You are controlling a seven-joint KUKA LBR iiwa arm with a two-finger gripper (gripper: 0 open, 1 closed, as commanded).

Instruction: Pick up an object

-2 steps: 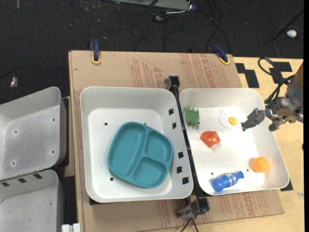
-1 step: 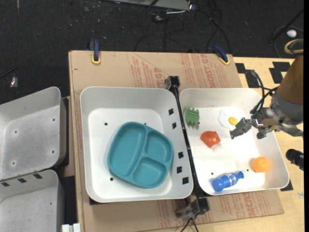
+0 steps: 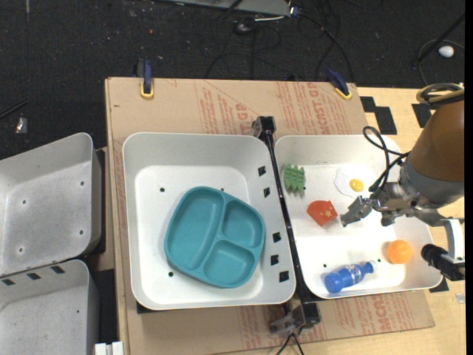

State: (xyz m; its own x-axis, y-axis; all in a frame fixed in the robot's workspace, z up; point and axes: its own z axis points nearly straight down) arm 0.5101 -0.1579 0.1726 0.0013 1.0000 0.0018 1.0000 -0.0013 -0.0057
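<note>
From the one camera above the bench (image 3: 222,102) we see two white bins side by side. The left bin (image 3: 140,161) carries a teal divided plate (image 3: 214,237) lying flat. The right bin (image 3: 318,148) carries the loose things we might lift: a green spiky toy (image 3: 295,178) near its back left, a red strawberry-like piece (image 3: 322,212) toward the middle, a fried-egg toy (image 3: 351,183) behind it, an orange ball (image 3: 399,251) toward the front right, and a blue bottle (image 3: 347,276) lying on its side along the front wall. The arm (image 3: 443,154) reaches in from the right, and our gripper (image 3: 356,211) hangs over the right bin, just beside the red piece and near the egg. We cannot tell how the jaws stand; nothing shows between them, so we count nothing as held. We judge that we are at the approach, with no grasp made yet. The red piece looks the nearest candidate, though the aim is not certain. The next move, as we read it, calls for centring over one object, coming down with the jaws spread to either side of it, closing, then lifting clear of the bin wall.
</note>
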